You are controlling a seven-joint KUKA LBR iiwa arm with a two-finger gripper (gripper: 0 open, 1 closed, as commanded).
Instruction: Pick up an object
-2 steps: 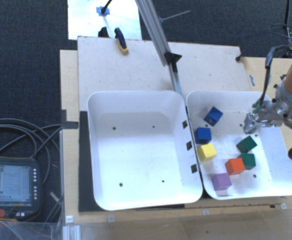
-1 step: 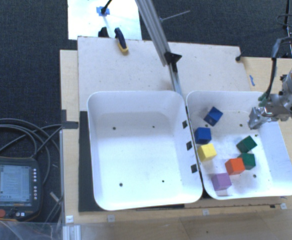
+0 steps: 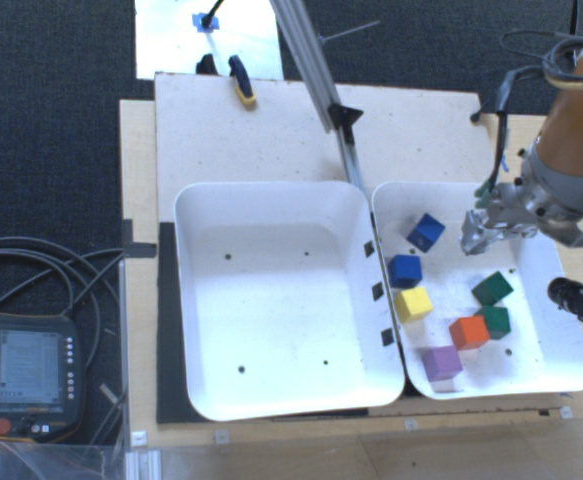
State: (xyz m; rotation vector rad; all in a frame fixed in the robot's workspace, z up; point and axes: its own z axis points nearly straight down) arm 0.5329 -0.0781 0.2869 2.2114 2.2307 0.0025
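Gripper [image 3: 479, 234] poised over the right bin [image 3: 571, 368] — blocks scattered below.

Whether its fingers stand wide or narrow cannot be told. Nearest lie a green block [image 3: 492, 288] and a blue block [image 3: 426, 232]; yellow, orange and purple ones sit nearer the camera. They look small, stiff and light — probably best pinched across two flat opposite faces, clear of neighbours.

Two white bins [image 3: 281, 203] sit side by side. The right one holds seven blocks: two blue [image 3: 426, 232], two green [image 3: 492, 289], one yellow [image 3: 413, 304], one orange [image 3: 468, 332], one purple [image 3: 441, 363].
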